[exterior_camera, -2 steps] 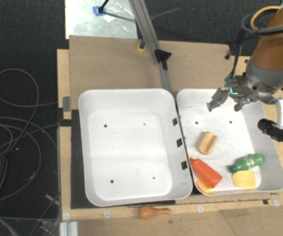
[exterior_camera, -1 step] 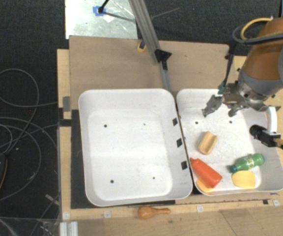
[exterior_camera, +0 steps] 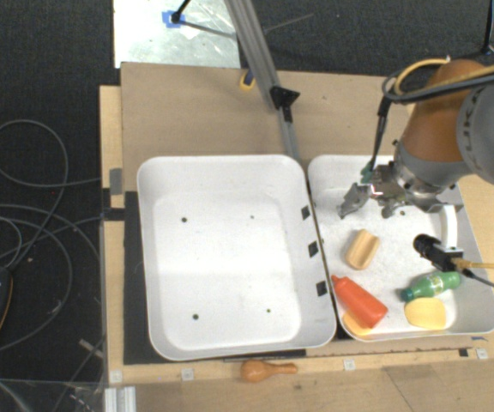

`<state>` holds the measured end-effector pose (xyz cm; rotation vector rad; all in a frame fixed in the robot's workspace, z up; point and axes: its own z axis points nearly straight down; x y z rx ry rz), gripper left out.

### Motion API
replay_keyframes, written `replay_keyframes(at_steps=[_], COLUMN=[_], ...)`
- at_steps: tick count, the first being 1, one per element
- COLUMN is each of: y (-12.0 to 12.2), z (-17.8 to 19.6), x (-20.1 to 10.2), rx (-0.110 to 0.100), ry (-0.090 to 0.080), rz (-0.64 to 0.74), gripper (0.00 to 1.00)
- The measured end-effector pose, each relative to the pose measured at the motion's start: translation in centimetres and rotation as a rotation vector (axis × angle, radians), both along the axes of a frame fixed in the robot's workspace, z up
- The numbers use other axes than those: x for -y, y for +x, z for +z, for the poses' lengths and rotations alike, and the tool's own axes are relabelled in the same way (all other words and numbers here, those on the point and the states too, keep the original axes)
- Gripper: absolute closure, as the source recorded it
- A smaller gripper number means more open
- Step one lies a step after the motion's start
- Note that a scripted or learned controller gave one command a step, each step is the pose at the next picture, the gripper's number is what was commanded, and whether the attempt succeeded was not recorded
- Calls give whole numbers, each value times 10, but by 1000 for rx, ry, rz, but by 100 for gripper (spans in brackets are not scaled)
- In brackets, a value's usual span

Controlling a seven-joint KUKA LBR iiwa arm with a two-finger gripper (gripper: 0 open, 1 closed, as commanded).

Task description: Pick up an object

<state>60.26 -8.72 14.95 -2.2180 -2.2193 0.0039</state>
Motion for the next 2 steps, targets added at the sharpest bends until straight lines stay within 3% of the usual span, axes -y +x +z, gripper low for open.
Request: replay_keyframes(at_steps=[1, 2], y=[-1, 1], z=[-52, -39], x=[0, 0], rx=[0, 6], ry=[0, 0], rz=[0, -1], gripper=[0, 100])
